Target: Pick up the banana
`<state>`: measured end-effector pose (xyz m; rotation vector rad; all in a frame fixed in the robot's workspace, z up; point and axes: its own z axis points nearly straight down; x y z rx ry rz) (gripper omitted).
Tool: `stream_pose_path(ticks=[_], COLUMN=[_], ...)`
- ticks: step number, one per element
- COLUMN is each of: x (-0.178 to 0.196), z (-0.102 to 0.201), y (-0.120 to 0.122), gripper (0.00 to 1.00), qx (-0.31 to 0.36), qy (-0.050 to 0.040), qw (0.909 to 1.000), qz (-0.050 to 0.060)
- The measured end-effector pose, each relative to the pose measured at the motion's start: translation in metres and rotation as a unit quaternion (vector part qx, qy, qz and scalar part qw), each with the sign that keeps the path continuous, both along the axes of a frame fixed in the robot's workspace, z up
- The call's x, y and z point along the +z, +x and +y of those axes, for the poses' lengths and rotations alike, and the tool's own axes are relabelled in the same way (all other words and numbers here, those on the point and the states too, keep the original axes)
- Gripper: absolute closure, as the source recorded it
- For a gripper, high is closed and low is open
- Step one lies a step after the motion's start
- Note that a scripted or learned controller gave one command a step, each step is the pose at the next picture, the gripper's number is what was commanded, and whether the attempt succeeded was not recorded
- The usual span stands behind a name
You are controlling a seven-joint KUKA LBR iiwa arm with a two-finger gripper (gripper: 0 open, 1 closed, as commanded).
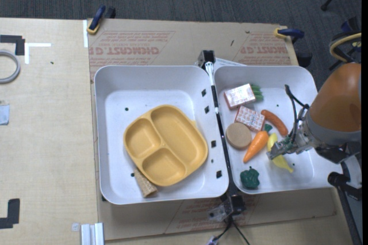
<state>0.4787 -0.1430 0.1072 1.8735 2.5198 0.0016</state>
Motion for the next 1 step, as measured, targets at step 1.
stream_pose_path(ticks=[1], x=[0.0850], z=[0.0679], y=[-0.0004], gripper=[1.00], qx=[-0.007], qy=[-0.0003], qw=[1.0000], qz=[0.000])
